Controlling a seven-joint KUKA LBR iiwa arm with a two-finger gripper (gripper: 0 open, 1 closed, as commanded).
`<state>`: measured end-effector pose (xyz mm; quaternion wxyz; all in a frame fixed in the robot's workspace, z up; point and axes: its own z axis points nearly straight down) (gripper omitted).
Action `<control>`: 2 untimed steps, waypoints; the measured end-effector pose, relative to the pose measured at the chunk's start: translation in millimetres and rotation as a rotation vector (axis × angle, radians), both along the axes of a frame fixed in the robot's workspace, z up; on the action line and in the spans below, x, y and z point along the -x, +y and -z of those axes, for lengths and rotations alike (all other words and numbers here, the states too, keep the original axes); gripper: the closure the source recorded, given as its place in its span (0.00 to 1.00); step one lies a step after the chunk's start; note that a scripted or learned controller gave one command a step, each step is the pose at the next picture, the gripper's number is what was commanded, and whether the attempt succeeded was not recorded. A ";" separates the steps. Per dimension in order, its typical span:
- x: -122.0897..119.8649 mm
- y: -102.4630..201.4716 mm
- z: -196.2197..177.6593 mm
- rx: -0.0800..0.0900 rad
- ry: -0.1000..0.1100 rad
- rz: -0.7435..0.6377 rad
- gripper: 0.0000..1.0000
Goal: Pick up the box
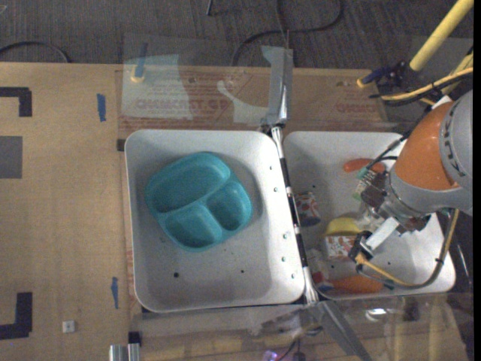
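Observation:
A small printed box (339, 246) lies in the right bin (319, 156), near its front left part. A yellow object (343, 225) rests just behind it, touching or nearly touching it. My gripper (366, 218) hangs low over the bin, immediately right of the box and the yellow object. The grey and orange wrist covers most of it from above. From this view I cannot see anything held between its fingers.
A teal divided plate (198, 200) lies in the left bin (143, 277). The right bin also holds a small red-and-white carton (307, 206) by the divider, an orange piece (356, 165) at the back and an orange carrot-like object (358, 284) at the front edge.

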<state>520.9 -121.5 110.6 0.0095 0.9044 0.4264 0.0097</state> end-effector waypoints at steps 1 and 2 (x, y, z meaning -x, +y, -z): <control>17.2 17.1 7.6 0.013 -0.022 -0.005 1.00; 42.6 -79.3 -22.9 -0.007 0.031 -0.104 1.00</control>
